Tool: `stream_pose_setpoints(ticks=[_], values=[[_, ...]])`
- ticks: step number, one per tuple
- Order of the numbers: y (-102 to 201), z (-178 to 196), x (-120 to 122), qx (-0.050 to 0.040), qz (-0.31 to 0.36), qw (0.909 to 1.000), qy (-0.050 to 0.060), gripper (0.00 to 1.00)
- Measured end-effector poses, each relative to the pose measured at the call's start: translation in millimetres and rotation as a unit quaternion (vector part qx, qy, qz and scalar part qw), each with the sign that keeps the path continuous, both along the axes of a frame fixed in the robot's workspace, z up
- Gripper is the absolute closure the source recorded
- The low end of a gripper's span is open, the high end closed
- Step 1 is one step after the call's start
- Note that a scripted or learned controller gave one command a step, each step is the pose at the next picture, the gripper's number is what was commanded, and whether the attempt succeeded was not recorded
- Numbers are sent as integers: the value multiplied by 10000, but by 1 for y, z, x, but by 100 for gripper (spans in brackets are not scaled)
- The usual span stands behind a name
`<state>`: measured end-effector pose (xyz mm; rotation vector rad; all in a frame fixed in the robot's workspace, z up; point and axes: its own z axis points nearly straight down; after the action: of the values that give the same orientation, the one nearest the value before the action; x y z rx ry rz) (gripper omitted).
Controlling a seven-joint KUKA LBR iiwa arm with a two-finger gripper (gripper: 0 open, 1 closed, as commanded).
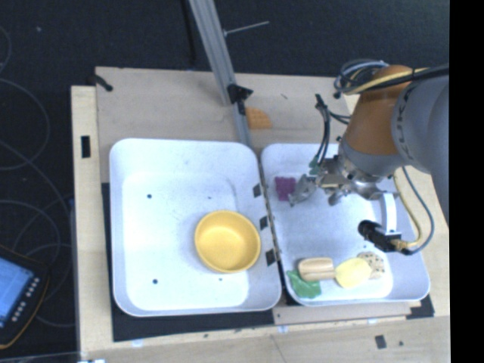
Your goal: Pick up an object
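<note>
The grey arm with its orange band (378, 116) reaches in from the right over the right bin (408, 290), and its gripper (316, 187) hangs low above the upper-left part of that bin. The two fingers stand apart with nothing between them; one tip (299, 195) points toward a small purple block (284, 187) lying just beside it, close to the bin's left wall, though whether tip and block touch is hard to judge from this slant. The block looks squarish and dull magenta. Along the bin's near edge lie a tan, bread-like oblong (315, 268), a green scrap (302, 284) partly under it, a rounded yellow lump (351, 273) and a pale speckled piece (372, 262) touching the lump. The left bin (136, 203) holds a yellow bowl (227, 241), upright, near its right wall. A small orange thing (258, 119) sits on the bench behind the bins.
</note>
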<state>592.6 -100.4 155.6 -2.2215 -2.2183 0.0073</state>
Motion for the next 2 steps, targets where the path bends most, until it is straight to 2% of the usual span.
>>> stream_pose_setpoints(ticks=[1,2], values=[[-2,-53,-1,-2,-5,10000,-2,0],[-2,-39,1,6,-35,10000,-41,100]])
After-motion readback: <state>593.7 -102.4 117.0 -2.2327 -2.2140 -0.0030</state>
